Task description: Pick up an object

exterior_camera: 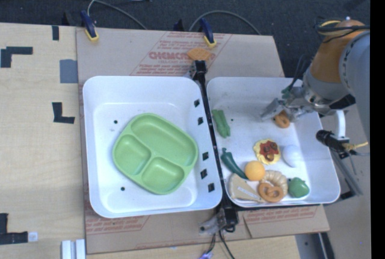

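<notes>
Grey steel and an orange band marked the robot arm (337, 65) as it reached in from the right over the desk (36, 131), its jaws (281, 111) lowered into the far part of the right-hand shallow white bin (328, 191). A small round orange-brown toy (282, 120) lay directly beneath the fingertips, and it appeared to be the piece chosen for lifting, though whether the jaws were spread or pinching it could not be told from this angle.

The rest of the toy food sat crowded toward the bin's near edge, likely where it had tumbled: a small pizza slice with red topping (267, 150), a pale white egg-shaped piece (291, 155), an orange ball (254, 171), a tan pretzel-like ring (272, 190) and a green pepper (298, 188). A light green cucumber-like stick (221, 122) and a dark green chilli (231, 161) lay along the left wall.

The left-hand white bin (96, 95) carried a light green three-compartment plastic tray (155, 153), set flat and apparently waiting to receive objects. Blue clamps (90, 28) at the far edge pinned the cardboard sheet (168, 53) under both bins.
</notes>
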{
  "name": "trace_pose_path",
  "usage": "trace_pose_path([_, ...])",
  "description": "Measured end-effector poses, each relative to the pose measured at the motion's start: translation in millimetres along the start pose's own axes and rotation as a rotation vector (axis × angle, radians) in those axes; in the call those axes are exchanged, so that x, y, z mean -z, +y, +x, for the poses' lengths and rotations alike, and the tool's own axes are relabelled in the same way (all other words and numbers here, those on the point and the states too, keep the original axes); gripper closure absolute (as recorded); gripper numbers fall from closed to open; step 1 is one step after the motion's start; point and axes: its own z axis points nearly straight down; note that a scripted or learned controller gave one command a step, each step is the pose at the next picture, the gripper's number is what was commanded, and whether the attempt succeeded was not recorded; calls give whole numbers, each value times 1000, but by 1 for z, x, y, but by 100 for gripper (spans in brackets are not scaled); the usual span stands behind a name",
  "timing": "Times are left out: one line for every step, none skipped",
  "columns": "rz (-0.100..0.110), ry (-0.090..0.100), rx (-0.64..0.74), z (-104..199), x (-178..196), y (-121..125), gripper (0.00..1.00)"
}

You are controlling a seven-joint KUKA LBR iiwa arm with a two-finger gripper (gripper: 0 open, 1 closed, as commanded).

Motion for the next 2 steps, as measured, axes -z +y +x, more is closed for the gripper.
trace_pose_path([0, -1, 0, 0, -1, 0, 0])
trace_pose_path([-4, -2, 1, 0, -1, -1, 0])
